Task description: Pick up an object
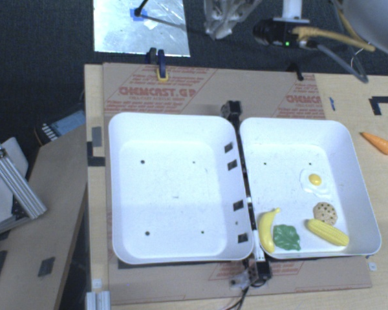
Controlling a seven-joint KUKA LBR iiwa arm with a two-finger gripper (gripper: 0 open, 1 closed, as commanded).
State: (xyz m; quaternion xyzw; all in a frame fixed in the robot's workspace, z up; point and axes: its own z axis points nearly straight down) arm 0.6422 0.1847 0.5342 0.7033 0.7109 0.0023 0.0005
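The claw (229, 19) hangs beyond the bench's far edge, its opening impossible to judge; nothing is picked yet, and it must first reach the right bin (349, 147), where a banana (267, 230) and corn (328, 232) lie near the front edge.

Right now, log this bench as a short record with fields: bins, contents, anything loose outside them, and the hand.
left bin: white, shallow, small dark marks on its floor
right bin: white, holds five toy foods at its near side
contents: fried egg, cookie, corn cob, banana, green leaf
contact: leaf lies against the banana
outside bins: carrot on the bench, right of the right bin
hand: raised beyond the bins' far side, carrying nothing
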